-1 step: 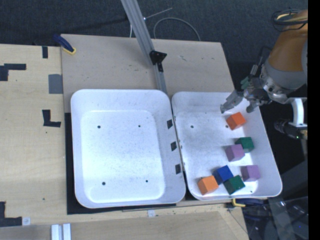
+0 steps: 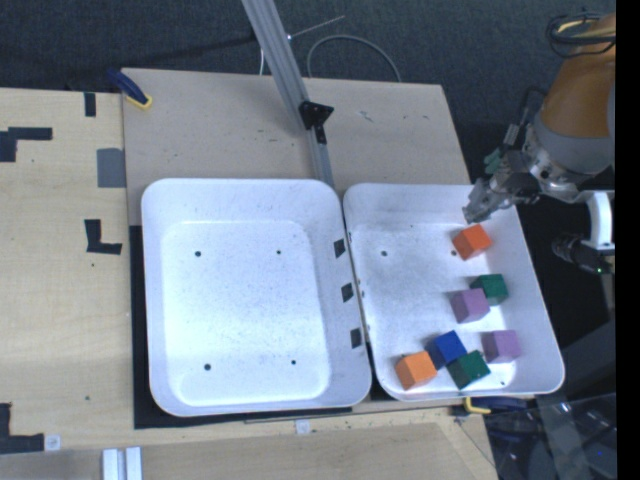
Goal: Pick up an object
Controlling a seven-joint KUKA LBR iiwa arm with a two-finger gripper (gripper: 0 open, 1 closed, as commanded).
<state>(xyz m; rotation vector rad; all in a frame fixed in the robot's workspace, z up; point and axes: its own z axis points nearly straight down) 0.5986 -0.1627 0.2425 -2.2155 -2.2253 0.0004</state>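
The left bin [image 2: 240,298] is seen on the left half of the bench [image 2: 60,268], with bare white floor inside its rim. The right bin [image 2: 400,268] touches it along the shared middle edge, and all the blocks lie toward its right side. Near the front edge of that bin an orange block [image 2: 415,369] is seen, with a blue block [image 2: 447,347] just beside it and a green block [image 2: 467,368] touching the blue one. A purple block [image 2: 468,304] sits at mid-depth, a second green block [image 2: 490,287] just beside it toward the right rim, and another purple block [image 2: 501,345] near the front right corner. A second orange block [image 2: 471,241] lies apart from the rest, toward the back right corner.

The gripper [image 2: 483,204] is held just behind this back orange block, close above the bin's right rim; nothing is seen between its fingertips, and whether they are spread or pressed together cannot be told.

The step is judged to be the approach. The back orange block is best chosen, since it stands clear of neighbours. The gripper should be centred over it, lowered straight, and closed across two flat faces, with the rim avoided
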